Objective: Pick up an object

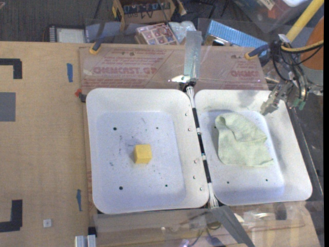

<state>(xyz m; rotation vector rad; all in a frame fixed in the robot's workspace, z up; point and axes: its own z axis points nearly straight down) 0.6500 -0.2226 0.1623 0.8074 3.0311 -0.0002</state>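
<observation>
at the frame's right edge, the metal two-finger gripper [271, 105] hovers over the right white plastic bin [300, 187].
finger state: cannot tell. best to descend squarely onto the crumpled pale-green cloth [241, 140], centre lower right.

Soft crumpled cloth [242, 141], glossy bins [103, 107]

Clear acrylic panel [169, 68] behind bins – blue tape strips [70, 72] on cardboard bench [36, 153], left.

Gripper [271, 105] low at far right — tilted (fingers blurred).
</observation>
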